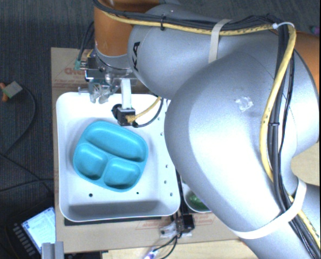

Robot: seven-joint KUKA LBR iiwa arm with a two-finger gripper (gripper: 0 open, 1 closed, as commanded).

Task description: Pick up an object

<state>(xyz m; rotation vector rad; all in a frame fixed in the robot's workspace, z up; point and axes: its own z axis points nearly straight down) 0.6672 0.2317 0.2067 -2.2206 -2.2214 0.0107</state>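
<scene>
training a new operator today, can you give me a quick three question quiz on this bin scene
1. True or false: the blue divided plate lies inside the left white bin.
2. How many compartments does the plate show? A) two B) three C) five
3. Fill in: the gripper sits over the bin's ____ rim, as the camera sees it: top or bottom?

Key:
1. True. The plate lies on the bin floor, tilted in the picture.
2. B. One long compartment and two smaller ones.
3. Top. It is above the plate in the picture, and nothing is seen between its fingers. A small green thing peeks out below the arm in the other bin.
</scene>
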